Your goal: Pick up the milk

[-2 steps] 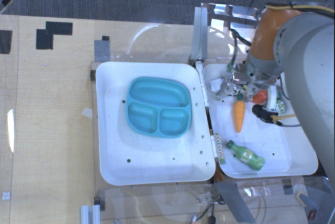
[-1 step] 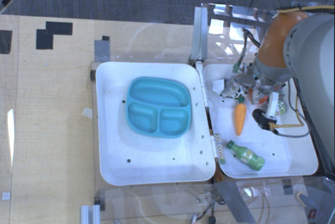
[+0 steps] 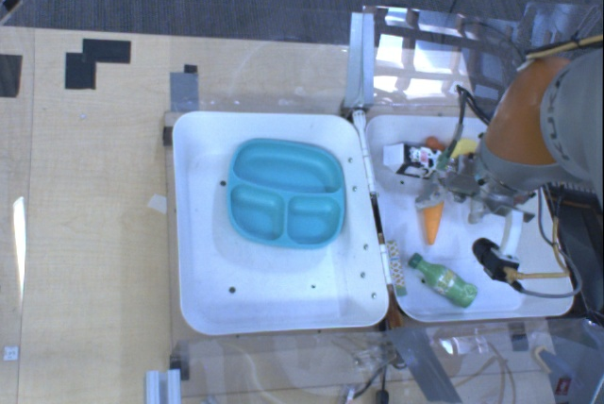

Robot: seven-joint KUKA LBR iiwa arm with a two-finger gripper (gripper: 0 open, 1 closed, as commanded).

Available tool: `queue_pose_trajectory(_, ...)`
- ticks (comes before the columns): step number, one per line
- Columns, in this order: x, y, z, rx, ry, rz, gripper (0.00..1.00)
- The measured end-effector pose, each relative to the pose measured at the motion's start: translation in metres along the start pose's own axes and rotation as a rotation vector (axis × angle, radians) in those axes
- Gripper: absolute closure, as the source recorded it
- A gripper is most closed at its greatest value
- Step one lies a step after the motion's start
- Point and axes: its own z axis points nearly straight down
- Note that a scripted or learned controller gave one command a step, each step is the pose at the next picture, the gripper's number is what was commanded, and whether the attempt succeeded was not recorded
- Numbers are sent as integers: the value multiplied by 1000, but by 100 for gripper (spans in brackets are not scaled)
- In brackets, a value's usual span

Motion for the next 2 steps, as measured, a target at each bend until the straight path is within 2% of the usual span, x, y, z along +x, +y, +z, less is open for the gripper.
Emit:
queue_pose_trajectory(1,0,0,0,0,0,0,0)
queue_pose_trajectory(2,35,75,3,10,-1,-214,0)
